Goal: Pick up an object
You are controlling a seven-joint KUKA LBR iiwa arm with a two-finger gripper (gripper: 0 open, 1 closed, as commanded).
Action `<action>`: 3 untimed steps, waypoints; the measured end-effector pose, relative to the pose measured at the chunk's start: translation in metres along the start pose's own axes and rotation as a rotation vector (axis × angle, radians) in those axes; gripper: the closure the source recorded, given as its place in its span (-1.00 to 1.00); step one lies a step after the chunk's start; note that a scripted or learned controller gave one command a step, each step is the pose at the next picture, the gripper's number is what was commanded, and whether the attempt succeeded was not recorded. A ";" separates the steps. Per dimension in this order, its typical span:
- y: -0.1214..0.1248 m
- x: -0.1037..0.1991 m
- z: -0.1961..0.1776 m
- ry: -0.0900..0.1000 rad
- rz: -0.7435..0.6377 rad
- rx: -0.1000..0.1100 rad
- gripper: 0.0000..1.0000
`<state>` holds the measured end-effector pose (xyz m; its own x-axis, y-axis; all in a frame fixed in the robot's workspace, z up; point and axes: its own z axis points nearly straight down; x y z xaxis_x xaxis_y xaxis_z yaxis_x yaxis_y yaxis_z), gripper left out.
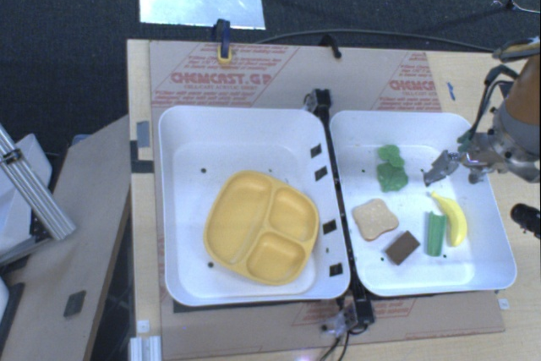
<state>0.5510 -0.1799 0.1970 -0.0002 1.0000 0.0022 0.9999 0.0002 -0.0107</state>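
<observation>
- Jaws (441, 167) over the right bin (499, 266), near its right wall; open or closed: cannot tell.
- Banana (453, 218) just below the jaws, green stick (434, 233) touching its left side.
- Green leafy piece (391, 167) left of the jaws.
- Bread slice (374, 218) and brown block (402, 247) lower left of the jaws.
- Yellow divided plate (261, 226) far left, in the left bin (182, 148).

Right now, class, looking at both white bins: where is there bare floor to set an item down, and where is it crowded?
Free: the left bin's floor behind and left of the yellow divided plate, and the right bin's far-left corner behind the green broccoli piece. Crowded: the right bin's near half, where toast slice, brown block, green stick and yellow banana cluster below the gripper.
</observation>
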 end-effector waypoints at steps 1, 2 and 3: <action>0.003 0.000 -0.007 -0.003 -0.003 -0.012 -1.00; 0.012 -0.003 0.040 -0.002 -0.002 -0.009 -1.00; 0.020 0.002 0.087 -0.001 -0.004 -0.009 -1.00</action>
<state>0.5697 -0.1776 0.1102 -0.0046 1.0000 0.0008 1.0000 0.0046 -0.0018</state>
